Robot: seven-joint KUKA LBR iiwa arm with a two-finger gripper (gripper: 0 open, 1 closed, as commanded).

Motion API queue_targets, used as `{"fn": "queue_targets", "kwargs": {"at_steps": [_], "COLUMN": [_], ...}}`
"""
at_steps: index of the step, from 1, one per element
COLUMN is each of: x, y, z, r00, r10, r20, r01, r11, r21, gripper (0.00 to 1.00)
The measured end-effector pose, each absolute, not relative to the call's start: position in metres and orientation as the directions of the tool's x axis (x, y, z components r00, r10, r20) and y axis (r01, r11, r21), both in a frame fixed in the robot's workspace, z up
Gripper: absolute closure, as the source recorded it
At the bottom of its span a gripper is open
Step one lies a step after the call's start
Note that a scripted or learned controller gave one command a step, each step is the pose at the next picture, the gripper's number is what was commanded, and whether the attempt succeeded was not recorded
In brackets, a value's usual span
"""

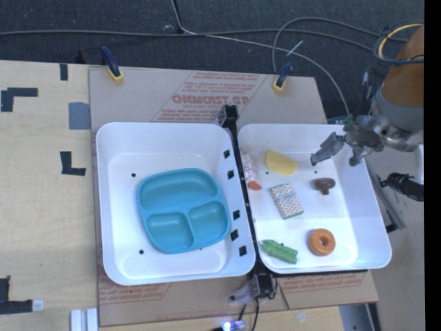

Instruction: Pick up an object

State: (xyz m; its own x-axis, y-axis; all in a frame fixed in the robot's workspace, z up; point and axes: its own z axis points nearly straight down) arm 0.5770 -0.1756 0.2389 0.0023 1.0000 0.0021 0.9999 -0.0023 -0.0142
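The pincer [339, 150] hangs over the upper right part of the right bin [365, 205], its two dark fingers spread apart with nothing between them. The grey arm [400, 109] enters from the right, its orange band visible near the top corner.

Contents of the right bin, all lying loose and apart from one another:
- a yellow wedge-shaped block [281, 163] near the upper middle, just left of the pincer;
- a small brown mushroom-like piece [324, 184] just below the pincer, not touched by it;
- a small patterned packet [286, 201], pale with green-blue print, lying tilted at the centre;
- an orange-brown ring shaped like a doughnut [321, 242] toward the lower right;
- a green ridged item [279, 251] along the lower edge;
- a small white and red item [249, 171] against the left wall; its kind cannot be told.

The left bin [114, 185] holds a blue divided plate [183, 209] with three compartments, lying flat. Both bins rest on a cardboard sheet [207, 95] clamped to the desk [41, 185].
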Motion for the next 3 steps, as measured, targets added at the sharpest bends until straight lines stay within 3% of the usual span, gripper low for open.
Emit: {"fn": "queue_targets", "kwargs": {"at_steps": [1, 2, 3], "x": [0.579, 0.573, 0.580], "y": [-0.175, -0.171, -0.174], "z": [0.247, 0.201, 0.153], "r00": [-0.001, -0.002, -0.002], "r10": [1.000, 1.000, 1.000], "r20": [0.000, 0.000, 0.000], "r01": [1.000, 1.000, 1.000], "r11": [0.001, 0.002, 0.002], "r21": [-0.001, -0.006, -0.006], "gripper": [0.00, 0.00, 0.00]}}
